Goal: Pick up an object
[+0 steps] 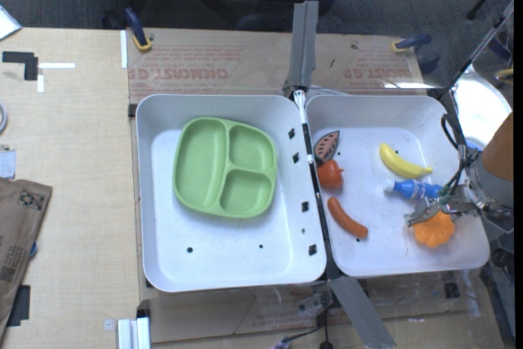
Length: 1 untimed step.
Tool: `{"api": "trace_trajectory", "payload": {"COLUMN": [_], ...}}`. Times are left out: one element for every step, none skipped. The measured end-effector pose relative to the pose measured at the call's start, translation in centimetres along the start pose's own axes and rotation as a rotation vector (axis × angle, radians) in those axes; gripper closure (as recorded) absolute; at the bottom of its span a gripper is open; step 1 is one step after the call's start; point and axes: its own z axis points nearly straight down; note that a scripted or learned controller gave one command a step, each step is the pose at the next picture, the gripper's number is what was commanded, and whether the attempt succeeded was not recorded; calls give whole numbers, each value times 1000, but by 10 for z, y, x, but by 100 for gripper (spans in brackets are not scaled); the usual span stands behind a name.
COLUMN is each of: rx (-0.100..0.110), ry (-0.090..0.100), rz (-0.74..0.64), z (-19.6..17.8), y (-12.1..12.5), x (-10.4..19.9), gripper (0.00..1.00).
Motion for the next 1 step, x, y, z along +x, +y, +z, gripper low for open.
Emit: {"api": "trace_trajectory", "payload": {"rx": [-1], "ry": [-4], "rz": [208], "z": [-92], "y": [49], "x": [126], "gripper": [100]}}
